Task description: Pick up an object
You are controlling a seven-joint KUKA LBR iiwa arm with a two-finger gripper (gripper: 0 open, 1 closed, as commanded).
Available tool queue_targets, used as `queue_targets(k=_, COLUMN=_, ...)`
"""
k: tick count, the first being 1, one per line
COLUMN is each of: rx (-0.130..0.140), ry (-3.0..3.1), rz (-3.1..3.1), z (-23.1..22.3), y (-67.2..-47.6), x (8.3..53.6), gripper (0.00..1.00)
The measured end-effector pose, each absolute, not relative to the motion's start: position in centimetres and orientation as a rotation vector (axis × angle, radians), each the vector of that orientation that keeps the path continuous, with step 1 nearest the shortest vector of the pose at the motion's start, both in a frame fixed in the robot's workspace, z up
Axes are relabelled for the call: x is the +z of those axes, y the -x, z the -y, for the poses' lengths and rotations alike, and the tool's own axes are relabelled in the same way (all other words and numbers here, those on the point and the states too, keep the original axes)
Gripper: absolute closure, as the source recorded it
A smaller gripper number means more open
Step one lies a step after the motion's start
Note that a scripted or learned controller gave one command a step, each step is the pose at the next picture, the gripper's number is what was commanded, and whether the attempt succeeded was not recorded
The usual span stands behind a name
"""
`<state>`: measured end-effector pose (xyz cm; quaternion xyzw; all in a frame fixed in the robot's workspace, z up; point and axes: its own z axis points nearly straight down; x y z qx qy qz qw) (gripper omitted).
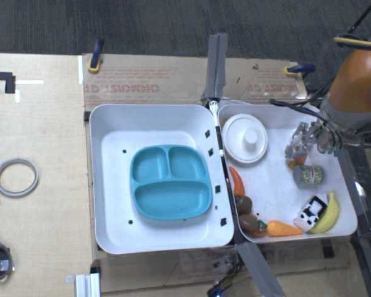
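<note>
Honestly, the jaws (pixel 301 142) hung over the right bin (pixel 278 184), couldn't tell their spread, just above a small orange thing (pixel 296 161) beside a green-grey can (pixel 309 175), which they could've easily clipped.

At the right edge of the frame, the grey robot arm (pixel 352 107) wears a glossy orange band. Black cables loop beside it, and its tool (pixel 303 142) is small, silvery metal.
</note>
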<state>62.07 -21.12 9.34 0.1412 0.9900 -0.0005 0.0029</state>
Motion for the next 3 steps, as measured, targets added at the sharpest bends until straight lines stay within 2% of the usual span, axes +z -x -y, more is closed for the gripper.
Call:
queue_targets(k=1, rx=0.0, ry=-0.614, rz=-3.079, z=18.9, y=-57.6, x=9.2, gripper=0.0)
queue_targets(k=2, rx=0.001, ry=-0.712, rz=-3.058, z=15.3, y=-58.1, x=9.2, gripper=0.0)
queue_targets(k=3, rx=0.008, ry=-0.748, rz=-3.047, z=21.8, y=-57.1, x=11.7, gripper=0.0)
